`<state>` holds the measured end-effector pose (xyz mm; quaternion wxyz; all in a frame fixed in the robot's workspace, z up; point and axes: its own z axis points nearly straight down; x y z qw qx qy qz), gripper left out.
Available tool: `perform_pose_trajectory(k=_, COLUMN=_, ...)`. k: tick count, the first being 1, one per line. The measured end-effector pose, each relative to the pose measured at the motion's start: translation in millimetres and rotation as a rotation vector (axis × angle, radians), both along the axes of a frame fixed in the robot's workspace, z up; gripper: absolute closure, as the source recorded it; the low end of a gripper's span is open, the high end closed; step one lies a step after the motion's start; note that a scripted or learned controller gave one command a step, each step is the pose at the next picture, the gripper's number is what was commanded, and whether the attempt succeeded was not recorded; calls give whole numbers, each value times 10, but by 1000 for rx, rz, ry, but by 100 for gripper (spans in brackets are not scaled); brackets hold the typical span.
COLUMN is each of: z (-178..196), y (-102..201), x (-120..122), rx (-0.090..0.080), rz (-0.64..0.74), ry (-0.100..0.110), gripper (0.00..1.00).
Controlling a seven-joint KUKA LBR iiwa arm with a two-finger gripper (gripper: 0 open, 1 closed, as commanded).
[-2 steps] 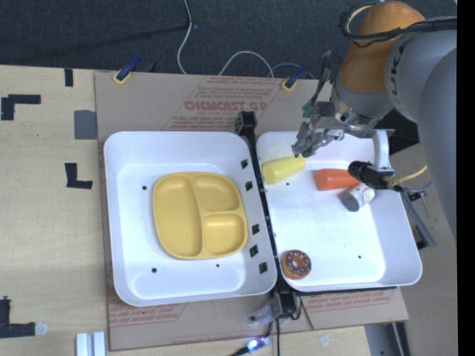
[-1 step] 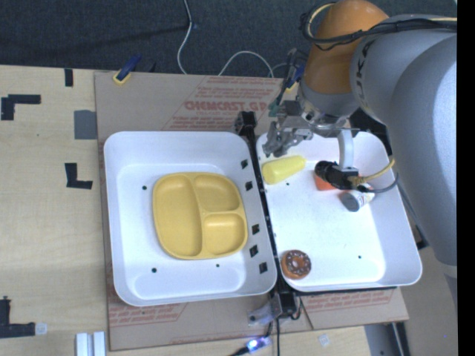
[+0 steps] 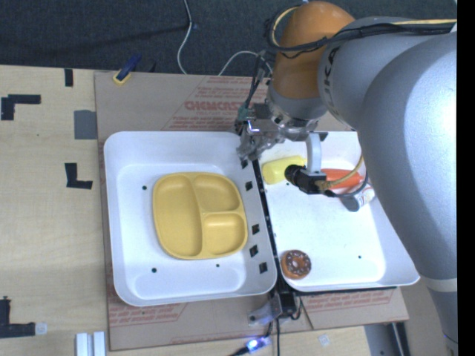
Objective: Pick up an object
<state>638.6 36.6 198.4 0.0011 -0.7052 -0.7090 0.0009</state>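
My gripper [image 3: 249, 145] hangs over the back end of the wall between the two bins, below the orange wrist band. Just to its right, a yellow rounded object [image 3: 274, 171] lies at the back of the right bin [image 3: 334, 273]. An orange-red object [image 3: 343, 178] lies further right, partly hidden by the arm, with a small grey piece [image 3: 352, 202] in front of it. A chocolate-frosted donut [image 3: 296, 263] rests near the right bin's front left corner. Nothing shows between the gripper's tips.
A yellow divided plate [image 3: 199, 213] lies in the middle of the left bin [image 3: 119, 199]. The bins stand on a cardboard sheet [image 3: 148, 102]. The big grey arm covers the right bin's back right part.
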Motion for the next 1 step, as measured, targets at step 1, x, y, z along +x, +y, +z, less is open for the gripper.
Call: perform_pose_trajectory(k=1, z=68, y=642, x=-82, rx=1, rz=3, ry=-1, gripper=100)
